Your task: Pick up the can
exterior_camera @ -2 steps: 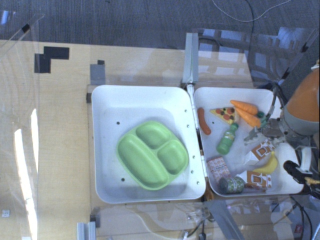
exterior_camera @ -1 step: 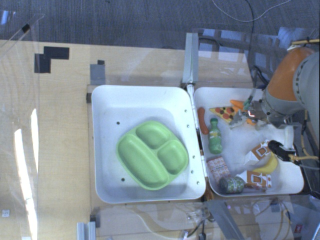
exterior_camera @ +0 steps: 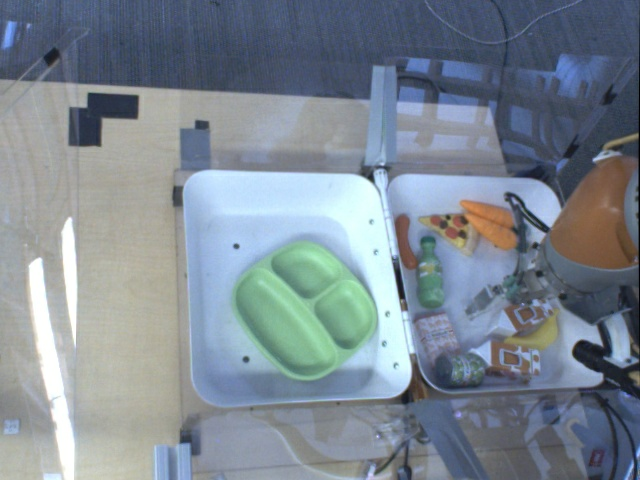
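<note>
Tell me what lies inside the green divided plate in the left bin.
The green plate has three compartments, and all three show bare green plastic with nothing in them. It lies flat in the left bin; the bin floor beneath it is covered and cannot be seen.

Left bin holds a green plate; can lies in right bin, gripper above.

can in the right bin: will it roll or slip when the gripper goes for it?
The can lies on its side near the right bin's front edge, so a push would probably roll it. Its curved, glossy-looking wall may slip between fingers. The pink packet and a carton sit close, likely limiting its roll.
</note>
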